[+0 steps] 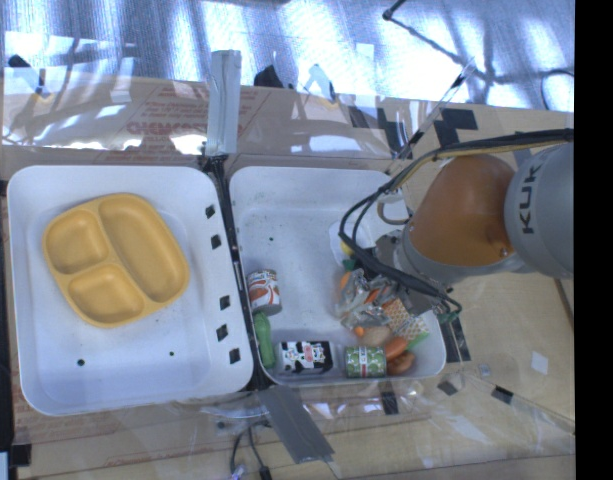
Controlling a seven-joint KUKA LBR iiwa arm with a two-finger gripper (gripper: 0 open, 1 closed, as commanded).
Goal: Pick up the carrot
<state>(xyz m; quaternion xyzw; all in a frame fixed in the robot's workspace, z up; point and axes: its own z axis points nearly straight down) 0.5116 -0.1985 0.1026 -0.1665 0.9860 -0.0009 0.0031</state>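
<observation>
The carrot (396,347) shows as a small orange piece near the front right corner of the right bin (296,218), partly hidden among other items. My gripper (371,304) is low inside this bin, just behind and left of the carrot, amid a cluster of small things. The grey arm with its orange band (464,213) hangs over the bin's right side and hides what lies beneath it.
A small can (264,290), a green item (264,339), a black-and-white carton (304,355) and a green can (364,361) lie along the right bin's front and left. A yellow divided tray (114,258) sits in the left bin (46,368).
</observation>
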